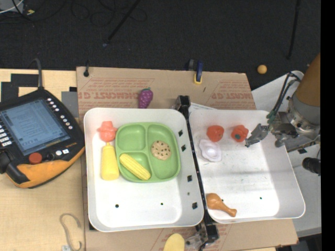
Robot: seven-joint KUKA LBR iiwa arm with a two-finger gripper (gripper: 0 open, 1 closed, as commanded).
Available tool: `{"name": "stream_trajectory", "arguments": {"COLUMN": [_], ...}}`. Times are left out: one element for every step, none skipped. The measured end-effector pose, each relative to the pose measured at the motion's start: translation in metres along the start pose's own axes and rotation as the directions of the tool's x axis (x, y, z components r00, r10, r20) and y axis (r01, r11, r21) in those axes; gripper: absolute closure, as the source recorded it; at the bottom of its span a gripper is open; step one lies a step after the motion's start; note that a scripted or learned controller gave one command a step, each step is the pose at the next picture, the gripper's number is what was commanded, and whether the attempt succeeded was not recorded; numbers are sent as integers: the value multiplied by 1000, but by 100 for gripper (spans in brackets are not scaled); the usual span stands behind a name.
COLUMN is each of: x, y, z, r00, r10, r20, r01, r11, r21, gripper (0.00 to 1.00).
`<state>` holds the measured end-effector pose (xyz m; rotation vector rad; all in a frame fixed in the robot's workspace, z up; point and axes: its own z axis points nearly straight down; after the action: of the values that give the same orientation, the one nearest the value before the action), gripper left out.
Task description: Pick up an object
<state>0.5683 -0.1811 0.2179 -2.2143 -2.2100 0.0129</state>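
Note:
The right bin (282,192) holds a red tomato-like piece (215,133), a red piece with a teal spot (239,133), a white egg-shaped piece (210,151) and a brown drumstick (220,205). My gripper (256,135) hangs over the right bin's upper right part, just right of the red piece with the teal spot and apart from it. Nothing shows in its grasp. The grey arm with its orange band (309,90) comes in from the right edge.
The left bin (136,213) carries a green divided plate (131,140) with a cookie (160,150) and a corn cob (135,167), plus a yellow bottle (109,162) and a pink toy (107,131). A purple toy (145,98) lies on the cardboard behind. A teach pendant (34,135) sits at left.

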Motion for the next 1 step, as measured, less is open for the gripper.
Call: {"name": "stream_trajectory", "arguments": {"x": [0], "y": [2], "z": [-8], "r00": [1000], "r10": [-2], "r20": [3], "r01": [2], "r11": [1000], "r21": [-13], "gripper": [0]}}
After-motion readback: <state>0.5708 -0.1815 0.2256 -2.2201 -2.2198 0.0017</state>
